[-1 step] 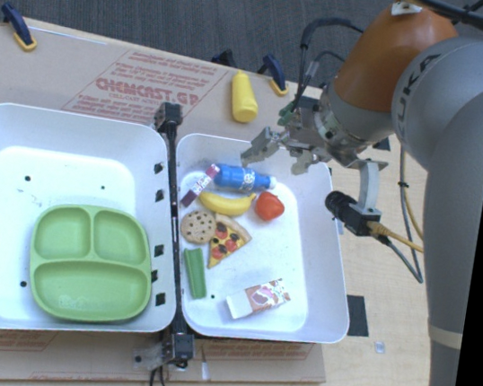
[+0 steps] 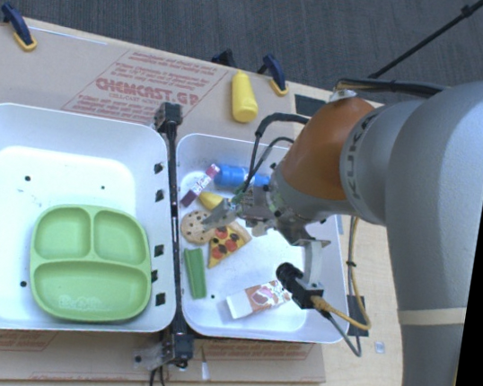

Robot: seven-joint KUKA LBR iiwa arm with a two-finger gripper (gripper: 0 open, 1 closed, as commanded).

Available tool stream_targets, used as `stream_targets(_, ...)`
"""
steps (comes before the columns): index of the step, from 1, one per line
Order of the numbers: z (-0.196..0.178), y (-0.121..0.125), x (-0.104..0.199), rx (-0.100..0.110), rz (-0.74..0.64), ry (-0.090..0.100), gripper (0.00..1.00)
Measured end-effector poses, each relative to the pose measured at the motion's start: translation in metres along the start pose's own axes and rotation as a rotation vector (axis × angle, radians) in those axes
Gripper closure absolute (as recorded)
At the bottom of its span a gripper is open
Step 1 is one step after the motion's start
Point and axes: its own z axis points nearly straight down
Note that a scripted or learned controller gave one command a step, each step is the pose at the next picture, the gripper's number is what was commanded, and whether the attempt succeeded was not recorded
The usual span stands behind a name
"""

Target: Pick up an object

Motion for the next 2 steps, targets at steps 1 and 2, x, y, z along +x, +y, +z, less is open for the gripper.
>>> stream_targets(1, -0.011, 0.001, 0.000, -0.001, -0.004, -0.001, 1.00)
stream_targets(2, -0.062, -0.087, -0.041, -0.004, 0.002, 0.001, 1.00)
